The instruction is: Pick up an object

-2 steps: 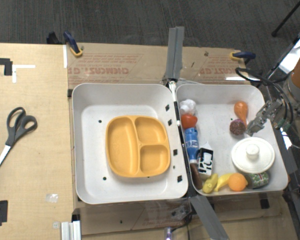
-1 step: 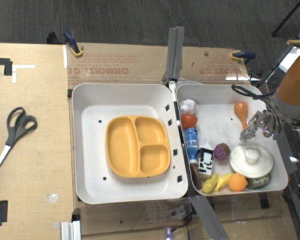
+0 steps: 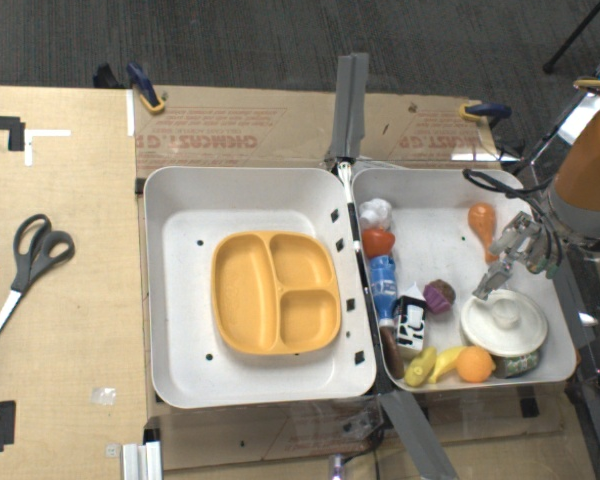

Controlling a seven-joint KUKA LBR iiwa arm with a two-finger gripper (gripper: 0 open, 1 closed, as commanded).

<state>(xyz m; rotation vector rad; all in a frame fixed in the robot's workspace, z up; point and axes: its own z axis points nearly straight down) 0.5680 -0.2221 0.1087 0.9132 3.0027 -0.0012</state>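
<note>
The end effector (image 3: 498,270), fingers slightly parted and holding nothing, hangs in the right bin (image 3: 435,190) just above-left of the white lidded bowl (image 3: 504,324), with the orange carrot (image 3: 482,221) just behind it.

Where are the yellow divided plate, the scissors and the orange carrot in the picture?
yellow divided plate (image 3: 277,291): camera view, on the centre ridges.
scissors (image 3: 32,253): camera view, on the handle loops.
orange carrot (image 3: 481,222): camera view, on its thick middle.

Dark grey carpet (image 3: 230,23) covers the floor beyond the bench. The pale wooden benchtop (image 3: 60,368) carries scissors (image 3: 30,258), and clamped cardboard (image 3: 240,133) lies behind the bins.
</note>
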